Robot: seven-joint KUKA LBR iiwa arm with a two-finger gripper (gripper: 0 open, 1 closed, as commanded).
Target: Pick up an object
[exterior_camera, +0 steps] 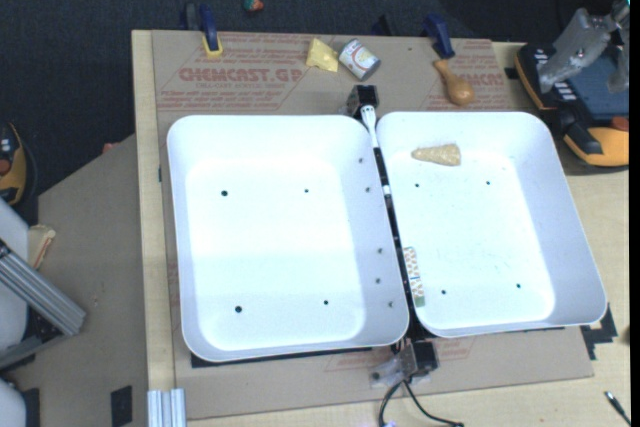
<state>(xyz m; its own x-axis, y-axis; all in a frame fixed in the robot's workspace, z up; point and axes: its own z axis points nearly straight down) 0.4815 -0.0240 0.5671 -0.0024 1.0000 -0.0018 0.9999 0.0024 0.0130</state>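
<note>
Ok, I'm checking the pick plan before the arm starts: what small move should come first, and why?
Probably bring the gripper left and toward the near side, over the tan piece at the far end of the right bin. It lies alone on the white floor, clear of the walls, while the gripper sits off beyond the bin's far right corner.

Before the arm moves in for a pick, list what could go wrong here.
1. The only item in a bin, a tan piece in the right bin, lies low and flat near the far wall, so a grasp could slip off or nudge it against the wall.
2. The yellow wedge, small box and wooden piece lie on the board behind the bins, likely hard to pick.
3. The left bin offers no target, so a descent there would probably fail.
</note>
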